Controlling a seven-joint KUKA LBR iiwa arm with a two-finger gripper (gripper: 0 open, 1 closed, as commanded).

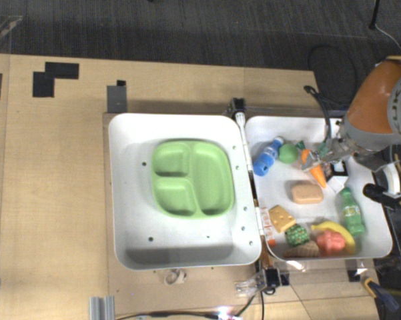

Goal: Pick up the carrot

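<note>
Camera view had the carrot (317,174) in the right bin (280,127), far right, beside a green ball (289,153). Pincer (328,153) hovered right at the carrot; spread or pinched, couldn't tell. Risk: crowded toys, so it might nudge the carrot away.

arm (377,109): reaching in from right | wrist bent down | gripper (325,157): low

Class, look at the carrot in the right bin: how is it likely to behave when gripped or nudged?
The carrot looks like moulded toy food, so probably stiff and light. Its tapered shape may let it slip from a pinch or roll in a curve. The end effector sits right over it.
</note>
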